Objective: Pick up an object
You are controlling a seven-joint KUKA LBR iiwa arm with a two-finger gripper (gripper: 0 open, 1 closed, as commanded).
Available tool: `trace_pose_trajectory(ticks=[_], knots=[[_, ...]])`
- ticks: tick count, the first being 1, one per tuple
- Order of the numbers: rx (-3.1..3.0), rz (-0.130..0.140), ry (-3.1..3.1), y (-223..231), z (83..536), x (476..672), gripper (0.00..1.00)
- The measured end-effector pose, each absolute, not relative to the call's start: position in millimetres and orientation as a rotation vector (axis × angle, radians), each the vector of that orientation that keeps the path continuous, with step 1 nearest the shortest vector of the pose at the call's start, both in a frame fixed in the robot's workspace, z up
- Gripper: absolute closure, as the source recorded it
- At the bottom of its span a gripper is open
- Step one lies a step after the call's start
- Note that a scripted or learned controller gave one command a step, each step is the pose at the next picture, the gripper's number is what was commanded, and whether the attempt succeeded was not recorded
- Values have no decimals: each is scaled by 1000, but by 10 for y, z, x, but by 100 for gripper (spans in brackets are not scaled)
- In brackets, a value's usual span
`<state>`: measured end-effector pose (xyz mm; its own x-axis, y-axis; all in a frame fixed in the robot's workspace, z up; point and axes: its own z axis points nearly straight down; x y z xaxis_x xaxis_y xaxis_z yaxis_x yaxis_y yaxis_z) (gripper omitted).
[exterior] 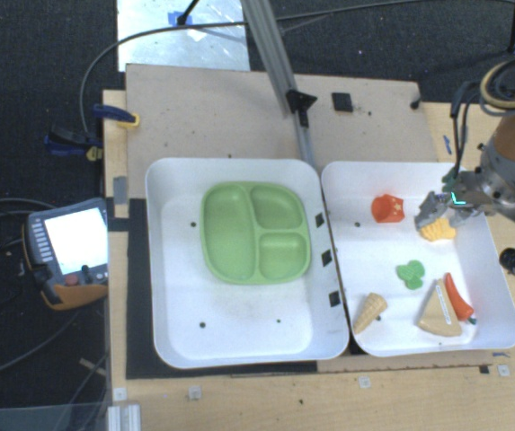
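Green plate (255, 233) in left bin (169, 268)

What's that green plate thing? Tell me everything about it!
The green plate is a light green tray with rounded corners that looks like smooth plastic. Raised ridges split it into three sections: one large on the left and two smaller on the right. It lies flat near the middle of the left white bin, with nothing in it.

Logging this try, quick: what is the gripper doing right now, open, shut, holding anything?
Gripper: down in the right bin, right over the yellow object; open or shut cannot be told, and no hold is visible.
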<state>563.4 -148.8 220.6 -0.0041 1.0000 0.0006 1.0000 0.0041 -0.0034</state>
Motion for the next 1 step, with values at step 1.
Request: trace_pose_trajectory(ticks=[1], knots=[[-2217,-2,-2228,-1488,2229,5647,0]])
